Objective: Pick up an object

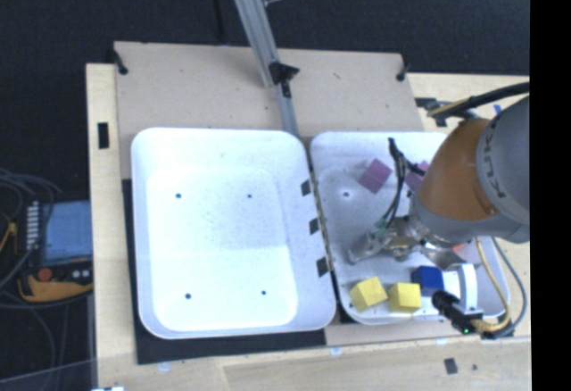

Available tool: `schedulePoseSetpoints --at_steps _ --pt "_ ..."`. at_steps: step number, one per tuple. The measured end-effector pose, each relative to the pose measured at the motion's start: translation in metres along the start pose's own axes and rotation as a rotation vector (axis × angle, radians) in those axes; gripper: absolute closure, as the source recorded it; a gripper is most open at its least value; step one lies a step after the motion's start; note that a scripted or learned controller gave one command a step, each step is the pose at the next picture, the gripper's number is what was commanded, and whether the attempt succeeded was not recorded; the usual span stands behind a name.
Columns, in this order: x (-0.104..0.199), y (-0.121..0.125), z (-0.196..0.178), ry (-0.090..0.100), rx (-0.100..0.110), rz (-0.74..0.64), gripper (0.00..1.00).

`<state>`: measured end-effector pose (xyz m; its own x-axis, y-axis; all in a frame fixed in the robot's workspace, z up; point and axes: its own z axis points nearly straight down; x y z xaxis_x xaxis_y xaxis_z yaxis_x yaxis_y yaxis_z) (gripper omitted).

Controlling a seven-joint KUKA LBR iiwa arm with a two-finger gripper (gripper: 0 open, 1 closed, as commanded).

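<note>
Bench: two white bins; right bin (332, 202) holds purple block (376, 174), two yellow blocks (368, 294).
Gripper (370, 244): low over bin floor; grip state unclear.
Risk: closing on nothing, blocks lie apart.

The arm (495, 170) reaches in from the right of the camera view, its thick grey body passing into an orange band (446, 170) just above the wrist. From there the wrist bends down and to the left. The gripper (375, 245) hangs low at the end of it, a small metal assembly pointing left, with thin dark cables running up along the wrist.
</note>
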<state>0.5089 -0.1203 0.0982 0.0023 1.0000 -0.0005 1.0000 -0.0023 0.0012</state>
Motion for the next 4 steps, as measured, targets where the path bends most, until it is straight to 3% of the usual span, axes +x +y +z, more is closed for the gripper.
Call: schedulePoseSetpoints --at_steps 1,2,3,4 --pt "-0.001 0.001 -0.011 0.0 -0.004 0.005 1.0" --pt "-0.006 0.004 -0.075 -0.002 -0.007 -0.005 1.0" --pt "-0.007 0.006 -0.115 -0.002 -0.005 -0.005 1.0" --pt "0.036 0.023 -0.127 0.0 -0.002 -0.009 1.0"
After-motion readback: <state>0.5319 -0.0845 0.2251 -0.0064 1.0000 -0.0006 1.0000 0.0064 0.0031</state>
